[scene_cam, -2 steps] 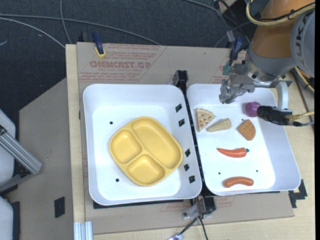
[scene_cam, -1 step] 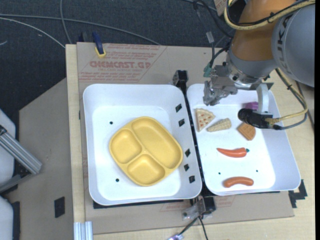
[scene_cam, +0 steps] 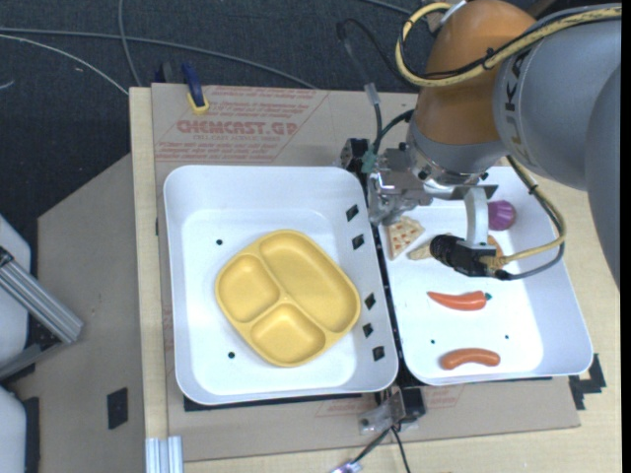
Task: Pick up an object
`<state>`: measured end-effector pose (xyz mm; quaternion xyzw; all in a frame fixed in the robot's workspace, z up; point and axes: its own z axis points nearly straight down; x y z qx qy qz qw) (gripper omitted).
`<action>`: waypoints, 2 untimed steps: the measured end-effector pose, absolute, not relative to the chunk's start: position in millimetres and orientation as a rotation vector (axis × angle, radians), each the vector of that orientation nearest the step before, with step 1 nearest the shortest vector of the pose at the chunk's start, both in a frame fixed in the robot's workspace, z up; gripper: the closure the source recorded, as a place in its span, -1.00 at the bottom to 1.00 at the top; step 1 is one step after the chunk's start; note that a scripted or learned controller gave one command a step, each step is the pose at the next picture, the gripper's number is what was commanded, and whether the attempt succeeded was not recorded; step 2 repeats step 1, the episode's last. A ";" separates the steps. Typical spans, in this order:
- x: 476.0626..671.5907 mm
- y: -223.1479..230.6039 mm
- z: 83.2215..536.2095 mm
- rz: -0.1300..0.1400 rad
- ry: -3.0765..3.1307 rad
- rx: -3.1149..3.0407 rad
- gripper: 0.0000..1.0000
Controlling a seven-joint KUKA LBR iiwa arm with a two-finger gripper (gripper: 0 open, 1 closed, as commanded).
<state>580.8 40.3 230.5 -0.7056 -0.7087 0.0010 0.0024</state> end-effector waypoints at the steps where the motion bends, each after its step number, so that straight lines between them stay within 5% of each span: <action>1: 565.2 88.4 238.4 0.000 -2.224 -2.212 1.00; 2: 565.2 88.4 238.4 0.000 -2.224 -2.212 1.00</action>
